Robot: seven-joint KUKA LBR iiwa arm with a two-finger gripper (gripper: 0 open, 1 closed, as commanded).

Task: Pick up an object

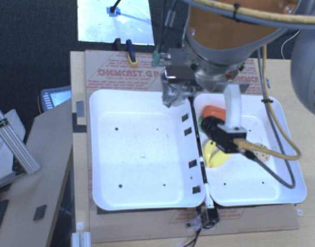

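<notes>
Hovering gripper over far rim, at divider; grip state cannot tell. Orange object, yellow object just right, in right bin. Left bin white floor, wide room.

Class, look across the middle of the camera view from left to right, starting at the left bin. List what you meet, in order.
left white bin → row of black clips on the seam between the bins → yellow object → tan speckled object
</notes>
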